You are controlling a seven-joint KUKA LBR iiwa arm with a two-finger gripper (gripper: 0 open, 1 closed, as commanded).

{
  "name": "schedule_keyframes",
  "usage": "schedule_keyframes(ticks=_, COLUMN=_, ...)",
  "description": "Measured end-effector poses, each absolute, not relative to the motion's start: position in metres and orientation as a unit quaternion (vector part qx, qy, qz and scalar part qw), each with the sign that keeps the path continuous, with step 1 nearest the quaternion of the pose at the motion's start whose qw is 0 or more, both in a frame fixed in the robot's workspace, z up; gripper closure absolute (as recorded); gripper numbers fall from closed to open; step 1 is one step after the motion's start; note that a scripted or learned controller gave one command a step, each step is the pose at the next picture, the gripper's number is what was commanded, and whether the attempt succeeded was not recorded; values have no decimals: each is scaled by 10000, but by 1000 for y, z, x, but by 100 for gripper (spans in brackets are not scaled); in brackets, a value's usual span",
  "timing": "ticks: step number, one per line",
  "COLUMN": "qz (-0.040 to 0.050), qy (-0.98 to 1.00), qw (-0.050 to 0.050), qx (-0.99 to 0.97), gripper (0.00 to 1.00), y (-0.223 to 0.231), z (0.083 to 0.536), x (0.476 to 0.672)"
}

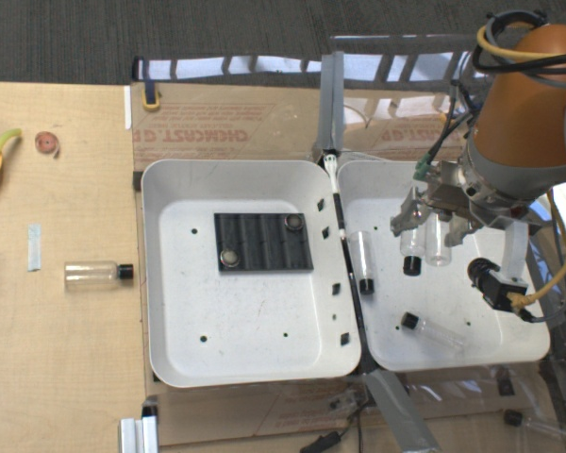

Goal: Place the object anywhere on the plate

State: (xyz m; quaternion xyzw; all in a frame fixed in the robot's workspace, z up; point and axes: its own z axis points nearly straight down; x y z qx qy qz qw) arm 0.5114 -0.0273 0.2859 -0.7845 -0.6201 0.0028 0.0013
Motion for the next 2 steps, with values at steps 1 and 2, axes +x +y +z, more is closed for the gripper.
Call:
schedule_keyframes(ticks=1, qz=30, qy=-6160, qw=12, qx=-7878, gripper=100, y=50, z=209, x=477)
schedule_keyframes(ticks=2, qz=28, qy=-5881, qw=8, qx=-8088, gripper=100, y=27, z=189, x=526)
